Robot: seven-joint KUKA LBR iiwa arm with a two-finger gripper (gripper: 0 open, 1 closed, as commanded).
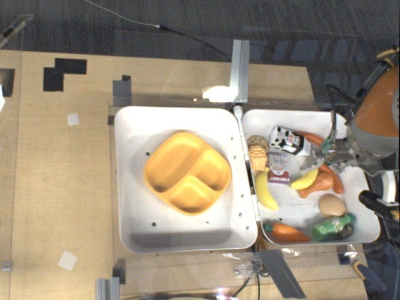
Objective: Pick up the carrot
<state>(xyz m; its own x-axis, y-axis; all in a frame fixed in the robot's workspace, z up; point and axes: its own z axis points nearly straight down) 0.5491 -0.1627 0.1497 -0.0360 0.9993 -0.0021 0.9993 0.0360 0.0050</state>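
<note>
Carrot, toy, lying at right bin's near edge: likely light, rigid, smooth; grip mid-body across its width; gripper state indeterminable.

Arm cut off by right frame edge; only orange band and wrist visible. Gripper fingers too small and cluttered to read. Orange item behind the black-and-white carton partly hidden. Carton print illegible.

A pale wooden bench bears two shallow white bins side by side, the left bin and the right bin, touching along their shared edge.
</note>
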